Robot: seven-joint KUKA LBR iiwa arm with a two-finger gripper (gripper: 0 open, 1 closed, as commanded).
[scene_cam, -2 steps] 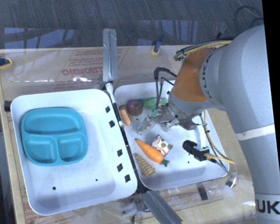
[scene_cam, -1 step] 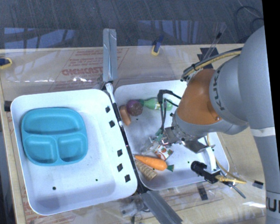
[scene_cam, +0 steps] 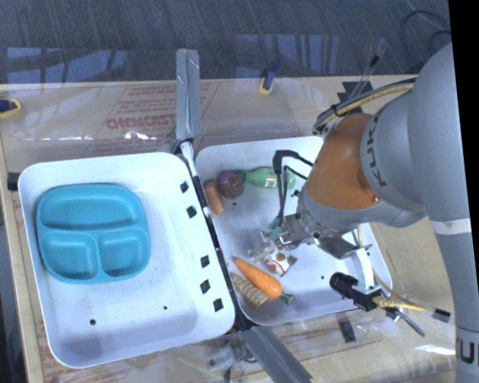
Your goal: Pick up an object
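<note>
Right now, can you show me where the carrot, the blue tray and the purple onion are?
carrot (scene_cam: 260, 279), camera view, middle of its orange body.
blue tray (scene_cam: 92, 231), camera view, on the ridge between its compartments.
purple onion (scene_cam: 230, 183), camera view, its round middle.

Even, cool overhead light, white bins (scene_cam: 184, 315) bright, glare streaks on clear sheeting (scene_cam: 87, 117) at the back, soft shadows, slightly grainy focus

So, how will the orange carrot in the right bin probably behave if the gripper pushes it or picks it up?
The carrot looks smooth and glossy like plastic, so it is probably stiff, light and a little slippery. Its round, tapered body may roll or pivot when pushed. It lies beside a tan ridged piece near the right bin's front wall, which could stop it.
</note>
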